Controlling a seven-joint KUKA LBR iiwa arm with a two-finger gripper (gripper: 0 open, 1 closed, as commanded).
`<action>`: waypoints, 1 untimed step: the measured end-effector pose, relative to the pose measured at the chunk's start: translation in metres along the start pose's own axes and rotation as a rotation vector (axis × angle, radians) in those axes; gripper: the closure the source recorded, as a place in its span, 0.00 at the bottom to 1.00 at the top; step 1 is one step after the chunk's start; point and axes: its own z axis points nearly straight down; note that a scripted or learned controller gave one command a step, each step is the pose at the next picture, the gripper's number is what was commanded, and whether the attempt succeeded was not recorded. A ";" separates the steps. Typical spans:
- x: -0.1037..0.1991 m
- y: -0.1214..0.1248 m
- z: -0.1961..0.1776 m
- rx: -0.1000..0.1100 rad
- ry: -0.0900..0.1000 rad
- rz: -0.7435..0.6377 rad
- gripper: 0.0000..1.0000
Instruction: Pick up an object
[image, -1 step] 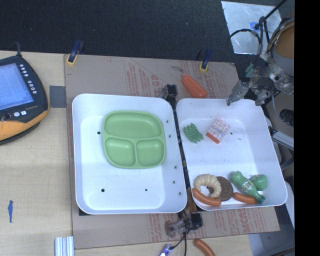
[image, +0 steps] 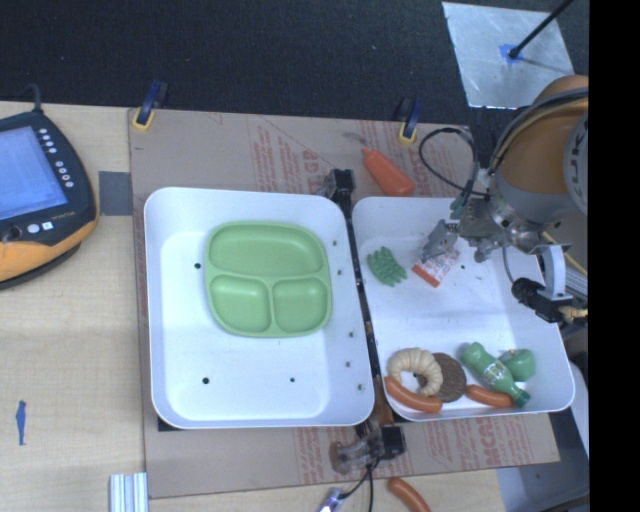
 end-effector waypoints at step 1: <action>0.011 0.000 0.058 -0.001 0.000 0.000 0.00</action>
